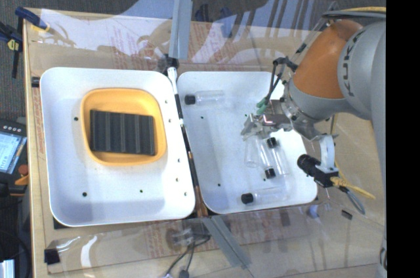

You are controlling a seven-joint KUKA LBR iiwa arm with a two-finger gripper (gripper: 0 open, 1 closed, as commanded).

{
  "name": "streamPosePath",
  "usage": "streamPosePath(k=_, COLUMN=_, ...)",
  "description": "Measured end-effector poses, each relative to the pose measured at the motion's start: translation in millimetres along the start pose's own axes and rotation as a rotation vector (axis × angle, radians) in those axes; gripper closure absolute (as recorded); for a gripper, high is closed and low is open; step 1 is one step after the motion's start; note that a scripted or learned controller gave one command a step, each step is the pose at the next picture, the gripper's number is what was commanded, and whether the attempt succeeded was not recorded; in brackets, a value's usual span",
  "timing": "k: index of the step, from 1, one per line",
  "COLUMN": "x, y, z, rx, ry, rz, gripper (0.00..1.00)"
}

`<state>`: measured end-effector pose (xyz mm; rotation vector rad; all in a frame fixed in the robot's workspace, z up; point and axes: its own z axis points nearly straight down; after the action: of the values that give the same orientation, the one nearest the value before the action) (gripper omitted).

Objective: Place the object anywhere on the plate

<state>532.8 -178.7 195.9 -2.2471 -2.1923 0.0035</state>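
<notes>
A yellow plate with a dark ribbed centre lies in the left bin. Several clear plastic vials with black caps lie in the right bin: one vial at the far left, two vials side by side near the middle right, and one vial by the near edge. My gripper hangs low over the right bin, just above the far ends of the two middle vials. Whether it touches them is hidden by the wrist.
The grey arm with its orange band covers the right bin's far right corner. A raised divider separates the bins. A small screen sits off the bench's left edge, and loose cables hang at the right.
</notes>
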Motion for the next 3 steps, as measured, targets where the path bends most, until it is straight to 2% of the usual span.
streamPosePath(k=1, x=31, y=25, z=-38, rx=-0.002, ry=0.0, rz=-0.24, gripper=1.0)
streamPosePath(k=2, x=45, y=71, z=-21, rx=0.0, ry=0.0, rz=-0.309, gripper=1.0)
streamPosePath(k=3, x=74, y=85, z=-58, rx=-0.002, ry=0.0, rz=-0.368, gripper=1.0)
